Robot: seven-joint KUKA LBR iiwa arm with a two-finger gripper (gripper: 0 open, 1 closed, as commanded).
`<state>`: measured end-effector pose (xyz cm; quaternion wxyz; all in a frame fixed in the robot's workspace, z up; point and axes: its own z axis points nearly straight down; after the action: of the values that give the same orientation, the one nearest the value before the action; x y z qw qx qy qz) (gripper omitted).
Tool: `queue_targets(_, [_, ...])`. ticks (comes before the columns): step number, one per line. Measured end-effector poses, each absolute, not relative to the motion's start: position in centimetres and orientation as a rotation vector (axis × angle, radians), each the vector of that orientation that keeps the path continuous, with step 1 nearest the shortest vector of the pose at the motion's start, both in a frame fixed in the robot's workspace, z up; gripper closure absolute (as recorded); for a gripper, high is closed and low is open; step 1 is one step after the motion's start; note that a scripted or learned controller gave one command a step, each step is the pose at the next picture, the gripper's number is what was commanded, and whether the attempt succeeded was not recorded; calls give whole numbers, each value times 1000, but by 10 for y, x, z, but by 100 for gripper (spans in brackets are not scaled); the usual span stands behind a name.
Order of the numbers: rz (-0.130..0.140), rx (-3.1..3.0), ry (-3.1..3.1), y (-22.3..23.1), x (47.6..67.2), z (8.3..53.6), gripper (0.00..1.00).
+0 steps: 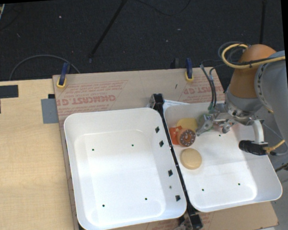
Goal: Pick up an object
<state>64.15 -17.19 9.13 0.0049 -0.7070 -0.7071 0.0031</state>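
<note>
You see two white bins, the left bin (pixel 118 164) and the right bin (pixel 240 178), both of smooth plastic with a soft shine. They rest on a cardboard sheet (pixel 117 92), matt brown with red print, and this sheet lies on a pale wooden bench (pixel 24 172) with a fine grain and a matt look. The round tan object (pixel 191 159) looks smooth and matt. The arm (pixel 264 84) has a smooth grey shell and a glossy orange band. The gripper (pixel 212 122) looks like bare metal.
</note>
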Motion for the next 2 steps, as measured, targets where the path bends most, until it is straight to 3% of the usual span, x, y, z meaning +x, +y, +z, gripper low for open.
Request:
queue_targets(1, [14, -2212, -2212, -172, 641, 98, 100])
queue_targets(2, [14, -2211, -2213, -172, 641, 98, 0])
